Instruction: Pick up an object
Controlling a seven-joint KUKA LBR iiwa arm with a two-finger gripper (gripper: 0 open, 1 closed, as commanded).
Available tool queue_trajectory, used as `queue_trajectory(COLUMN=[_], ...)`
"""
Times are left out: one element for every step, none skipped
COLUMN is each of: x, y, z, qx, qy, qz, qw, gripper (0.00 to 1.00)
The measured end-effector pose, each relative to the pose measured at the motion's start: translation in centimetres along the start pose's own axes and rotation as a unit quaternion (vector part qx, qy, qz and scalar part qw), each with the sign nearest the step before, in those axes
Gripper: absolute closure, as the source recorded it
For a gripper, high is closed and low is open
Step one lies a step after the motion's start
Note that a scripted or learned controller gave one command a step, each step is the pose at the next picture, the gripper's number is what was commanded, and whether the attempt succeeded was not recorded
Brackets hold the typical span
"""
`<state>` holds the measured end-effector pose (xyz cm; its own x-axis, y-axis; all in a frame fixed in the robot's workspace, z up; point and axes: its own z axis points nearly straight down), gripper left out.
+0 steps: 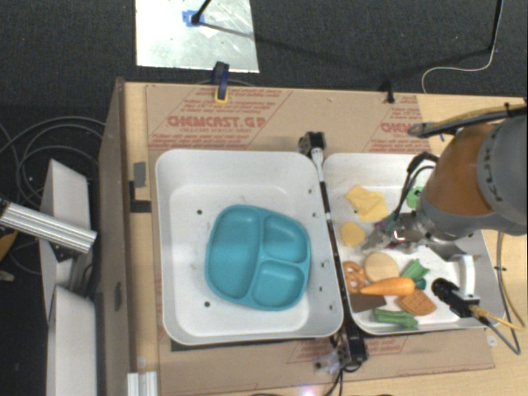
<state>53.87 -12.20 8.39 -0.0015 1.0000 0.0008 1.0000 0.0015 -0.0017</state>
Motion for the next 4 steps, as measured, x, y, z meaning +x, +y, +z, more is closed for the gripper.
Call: queue_trajectory(x=[-2.5, -0.2, -1.1, -0.2], y=[7.1, 1.9, 7.0, 2.3], z=[-0.2, -0.1, -0.1, 0.0], qx=[-0.005, 0.001, -0.004, 0.000], qy=[-0.002, 0.000, -0.001, 0.000], qz=[-0.002, 0.000, -0.002, 0.000], qw=[1.0000, 1.0000, 1.0000, 1.0000], gripper=[0.00, 0.00, 0.00, 0.00])
